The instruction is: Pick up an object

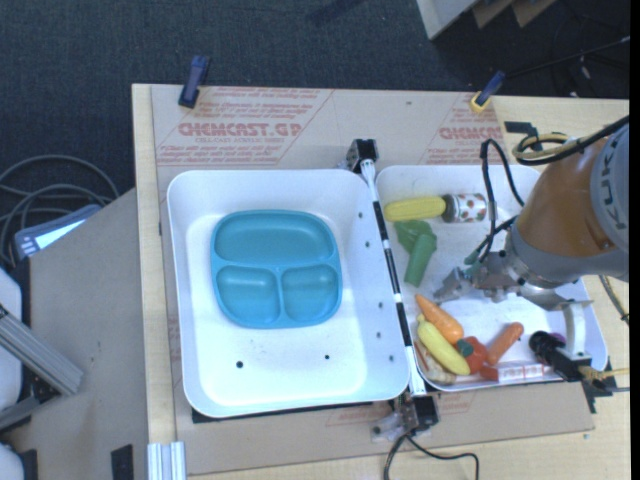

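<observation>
Two white bins sit side by side on the bench: the left bin (190,268) has one blue tray (275,266) with three sections, and the right bin (400,183) has all the toy food. Counting the bits in there: one corn cob (415,208) at the far end, one small jar (470,207) just right of it, one green piece (417,248) below the corn, then a cluster at the near left corner with one carrot (440,318), one banana (440,349), and a small red piece (475,353) jammed next to the banana. One more orange piece (505,339) lies just right of that pile, tilted. There's also one clear tube (518,371) along the near wall.

The arm (570,218) comes in from the right and hangs over the right bin's right half. The gripper (470,280) is low over the bin's middle, just right of the carrot and near the green piece. Can't really tell if its fingers are spread or closed, too murky there, and I can't see anything pinched in it.
</observation>
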{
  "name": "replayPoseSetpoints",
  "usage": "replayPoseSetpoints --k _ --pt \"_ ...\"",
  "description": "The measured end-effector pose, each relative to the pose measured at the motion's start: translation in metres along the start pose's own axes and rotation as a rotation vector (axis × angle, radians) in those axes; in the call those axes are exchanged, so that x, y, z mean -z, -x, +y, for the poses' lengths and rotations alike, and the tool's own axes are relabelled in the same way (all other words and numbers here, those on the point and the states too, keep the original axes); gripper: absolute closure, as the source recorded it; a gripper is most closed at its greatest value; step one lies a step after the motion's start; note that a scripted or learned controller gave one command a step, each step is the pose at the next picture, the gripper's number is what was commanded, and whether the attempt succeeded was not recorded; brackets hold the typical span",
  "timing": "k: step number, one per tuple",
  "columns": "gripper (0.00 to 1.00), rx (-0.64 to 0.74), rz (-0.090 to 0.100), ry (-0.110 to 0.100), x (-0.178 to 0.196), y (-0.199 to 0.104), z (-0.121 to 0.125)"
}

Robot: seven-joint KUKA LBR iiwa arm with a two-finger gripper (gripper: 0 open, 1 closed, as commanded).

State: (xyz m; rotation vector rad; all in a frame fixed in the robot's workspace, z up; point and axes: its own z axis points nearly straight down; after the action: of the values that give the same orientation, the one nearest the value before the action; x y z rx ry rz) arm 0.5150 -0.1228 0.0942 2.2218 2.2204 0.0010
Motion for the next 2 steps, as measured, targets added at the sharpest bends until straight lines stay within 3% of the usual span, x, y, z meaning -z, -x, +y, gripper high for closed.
replayPoseSetpoints --k 1,2 --pt "0.00 0.002 0.000 0.000 -0.010 -0.020 0.053" --pt "0.00 0.000 0.001 -0.003 -0.010 -0.031 0.031"
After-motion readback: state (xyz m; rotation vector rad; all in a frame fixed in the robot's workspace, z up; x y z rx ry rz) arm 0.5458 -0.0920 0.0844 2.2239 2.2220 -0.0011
